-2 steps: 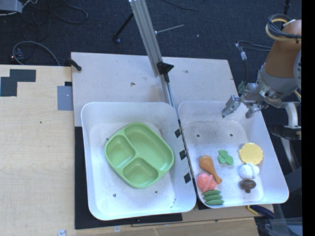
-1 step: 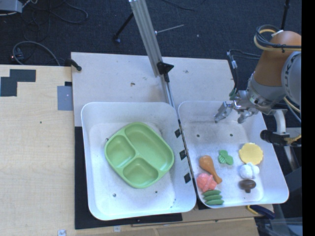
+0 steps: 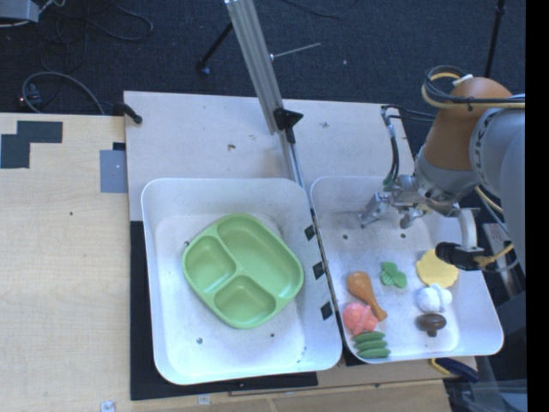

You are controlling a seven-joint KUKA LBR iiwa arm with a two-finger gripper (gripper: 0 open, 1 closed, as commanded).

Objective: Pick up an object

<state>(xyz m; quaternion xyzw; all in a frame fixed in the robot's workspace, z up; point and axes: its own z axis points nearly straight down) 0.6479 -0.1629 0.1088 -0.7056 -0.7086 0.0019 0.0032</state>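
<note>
Looking down on the bench, you see the grey arm (image 3: 480,144) reaching in from the right, its orange band above the wrist, with the gripper (image 3: 390,214) suspended over the upper part of the right white bin (image 3: 339,197). The two metal fingers (image 3: 371,213) are spread apart and released, with nothing between them. Below the gripper, well apart from it, the toy food items lie in the lower half of that bin: an orange drumstick (image 3: 366,293), a pink piece (image 3: 359,318) touching its lower end, and green pea pods (image 3: 371,343) just beneath the pink piece. A small green leafy piece (image 3: 394,275) sits near the bin's centre. Toward the right wall you find a yellow round piece (image 3: 437,270), a white garlic-like bulb (image 3: 433,298) just below it, and a brown mushroom (image 3: 431,322) below that. The left white bin (image 3: 163,204) holds a green three-compartment plate (image 3: 243,269), lying flat and turned at an angle.
</note>
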